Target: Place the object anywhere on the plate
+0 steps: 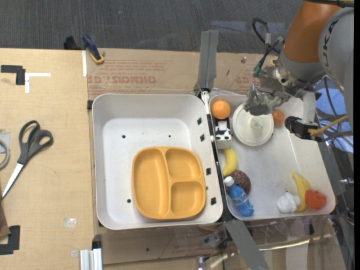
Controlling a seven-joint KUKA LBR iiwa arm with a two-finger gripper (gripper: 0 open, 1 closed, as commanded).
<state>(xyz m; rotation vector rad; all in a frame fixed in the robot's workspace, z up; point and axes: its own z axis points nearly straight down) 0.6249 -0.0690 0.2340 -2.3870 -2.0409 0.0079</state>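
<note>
Your counter (pixel 45 207) carries two white bins; the yellow plate (pixel 169 183) sits in the left bin (pixel 112 117). The gripper (pixel 260 101) hangs over a white bowl (pixel 253 125) in the right bin (pixel 270 167). How it stands, you cannot tell. Crowded toys nearby risk a wrong or slipped pick.

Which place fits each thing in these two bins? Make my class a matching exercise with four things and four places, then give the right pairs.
Things:
1. yellow plate
2. orange ball
3. blue bottle
4. hand

Places:
A. near edge of the right bin
B. over the white bowl
C. in the left bin
D. far left corner of the right bin

Pairs: 1-C, 2-D, 3-A, 4-B
</note>
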